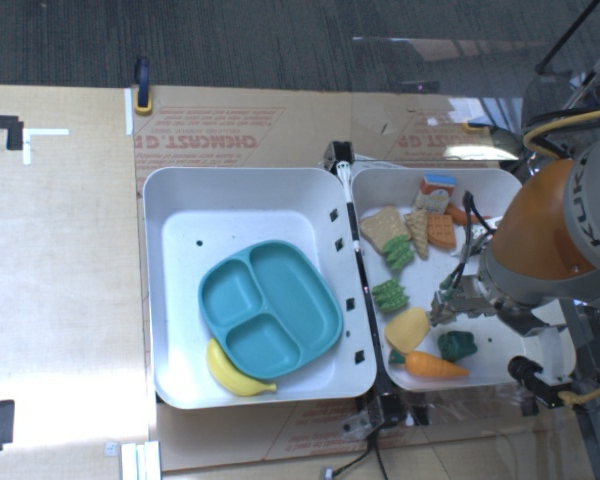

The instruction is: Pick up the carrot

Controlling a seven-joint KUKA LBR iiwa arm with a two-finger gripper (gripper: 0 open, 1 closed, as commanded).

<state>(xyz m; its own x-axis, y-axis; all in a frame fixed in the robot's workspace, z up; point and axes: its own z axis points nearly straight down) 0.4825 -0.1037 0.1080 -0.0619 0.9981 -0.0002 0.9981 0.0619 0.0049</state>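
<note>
**Inspector:** Location of the target item?

**Assessor:** The orange tapered plastic carrot (436, 366) lies on its side at the near edge of the right-hand shallow white bin (500, 376), thick end to the left, tip pointing right. Just to its far side sit a pale yellow rounded toy piece (407, 329) and a dark green knobbly toy vegetable (457, 345); whether either touches it cannot be confirmed.

**Inspector:** Condition of the pincer?

**Assessor:** The pincer (448, 303) sits low over the middle of the right bin, on the far side of the carrot and apart from it. Whether it is spread or pressed together cannot be told from this angle; nothing is visibly between its tips.

**Inspector:** Handling assessment?

**Assessor:** Judged to be a light, hollow, stiff toy with a smooth, slightly glossy skin, so liable to slip or roll. Recommended hold is across the thick middle, square to its length; the narrow tip offers poor purchase. The nearby bin wall leaves little room on the near side.

**Inspector:** Other contents?

**Assessor:** Ridged green pieces (389, 294), a tan bread-like slice (383, 228) and an orange waffle-textured piece (440, 231) further back. In the left bin (170, 268), a teal three-compartment plastic plate (270, 308) and a yellow banana (235, 373) against its near-left rim. The surface beneath is pale wood (50, 268).
</note>
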